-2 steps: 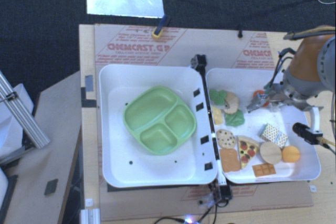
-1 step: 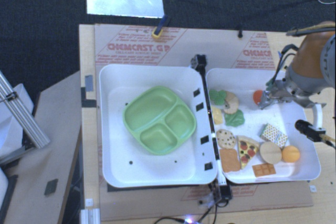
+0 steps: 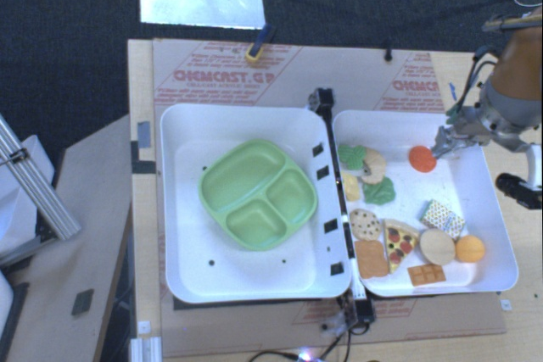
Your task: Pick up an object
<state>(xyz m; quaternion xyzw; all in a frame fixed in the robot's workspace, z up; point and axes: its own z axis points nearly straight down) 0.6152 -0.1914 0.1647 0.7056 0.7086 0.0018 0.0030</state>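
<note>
We start at the pincer (image 3: 442, 143), which hangs low over the far right part of the right bin (image 3: 496, 220), the grey arm (image 3: 513, 89) coming in from the right. We cannot tell whether it is wide or narrow; its tip is too small and blurred. Just left of the tip, touching or nearly so, lies a red-orange round piece (image 3: 422, 158); we see nothing gripped.

Moving away from the pincer within the same bin: nearer the camera sits a checkered blue-white block (image 3: 444, 218), then a tan disc (image 3: 438, 247) with an orange ball (image 3: 470, 248) just beside it, and a brown waffle square (image 3: 426, 274) at the near edge. Further left of the pincer we log a green leafy piece (image 3: 351, 156), a tan bun-like item (image 3: 372, 165), a second green piece (image 3: 380, 191), a speckled cookie (image 3: 365, 223), a pizza slice (image 3: 399, 243) and a toast-coloured slab (image 3: 371, 258).

Well to the pincer's left, across the divider, the left bin (image 3: 182, 267) holds a green compartment tray (image 3: 257, 194), tilted diagonally. Both bins rest on the surface (image 3: 221, 74).
</note>
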